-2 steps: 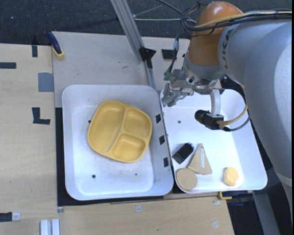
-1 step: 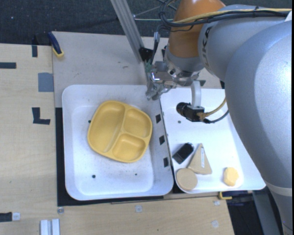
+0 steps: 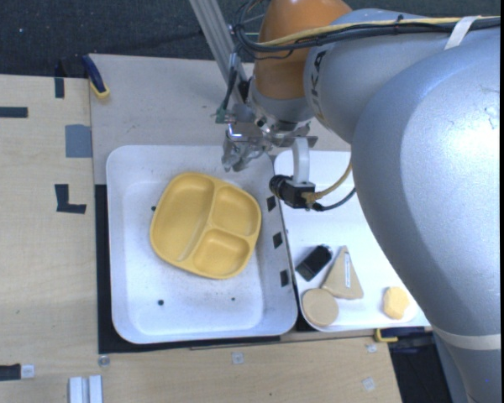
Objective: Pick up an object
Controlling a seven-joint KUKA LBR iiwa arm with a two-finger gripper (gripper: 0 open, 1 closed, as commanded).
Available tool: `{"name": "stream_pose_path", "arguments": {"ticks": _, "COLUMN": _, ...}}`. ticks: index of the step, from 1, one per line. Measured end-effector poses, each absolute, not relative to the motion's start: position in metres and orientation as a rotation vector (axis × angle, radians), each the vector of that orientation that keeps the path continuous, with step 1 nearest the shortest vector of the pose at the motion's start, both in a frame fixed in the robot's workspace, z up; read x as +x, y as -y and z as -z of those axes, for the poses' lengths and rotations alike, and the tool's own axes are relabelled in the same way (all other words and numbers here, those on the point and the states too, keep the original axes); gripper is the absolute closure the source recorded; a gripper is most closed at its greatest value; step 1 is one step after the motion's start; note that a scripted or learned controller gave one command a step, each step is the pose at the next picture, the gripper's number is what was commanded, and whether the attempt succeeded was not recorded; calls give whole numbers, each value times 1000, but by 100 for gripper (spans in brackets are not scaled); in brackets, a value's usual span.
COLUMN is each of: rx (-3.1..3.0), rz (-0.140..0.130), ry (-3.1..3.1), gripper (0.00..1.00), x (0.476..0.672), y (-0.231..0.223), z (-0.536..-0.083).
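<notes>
A yellow divided plate [image 3: 206, 223] lies tilted in the left bin [image 3: 130, 250], near its middle. My gripper [image 3: 235, 159] hangs over the far edge of that bin, just above the plate's far rim, and I see nothing between its fingers. In the right bin [image 3: 365, 225] lie a black block [image 3: 313, 262], a tan wedge [image 3: 345, 277], a round tan disc [image 3: 321, 307] and a small yellow piece [image 3: 395, 301].
The big grey arm [image 3: 420, 141] covers most of the right bin and the view's right side. A blue and yellow clip [image 3: 95, 76] lies on the bench at the far left corner. Black tape marks dot the wooden bench on the left.
</notes>
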State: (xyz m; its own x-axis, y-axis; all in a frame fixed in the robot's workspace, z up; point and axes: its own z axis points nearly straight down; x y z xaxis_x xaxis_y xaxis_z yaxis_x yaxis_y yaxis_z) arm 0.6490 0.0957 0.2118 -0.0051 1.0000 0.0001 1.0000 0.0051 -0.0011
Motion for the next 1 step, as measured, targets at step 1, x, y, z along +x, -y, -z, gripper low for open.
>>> {"name": "stream_pose_path", "arguments": {"ticks": 1, "rx": -2218, "rz": -3, "ry": 2224, "gripper": 0, "x": 649, "y": -93, "z": -212}}
